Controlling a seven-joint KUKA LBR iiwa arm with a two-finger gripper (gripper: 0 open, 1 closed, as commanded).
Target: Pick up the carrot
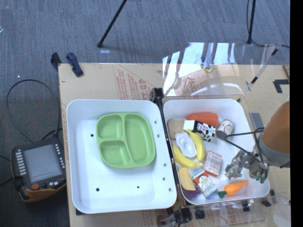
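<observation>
My arm (279, 138) looks rounded and bulky, with a broad orange band above a grey wrist section. Its pincer (246, 168) is a cluster of grey metal links and struts, and a thin dark cable runs beside it.

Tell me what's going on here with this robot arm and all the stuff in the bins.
The arm reaches into the right bin from the right, and its gripper hovers just above a small carrot lying near the bin's front right corner. The carrot is not between the fingers, so nothing is picked up yet. The same bin holds bananas, small cartons, a can and an orange object at the back. The left bin holds a green divided plate.
</observation>
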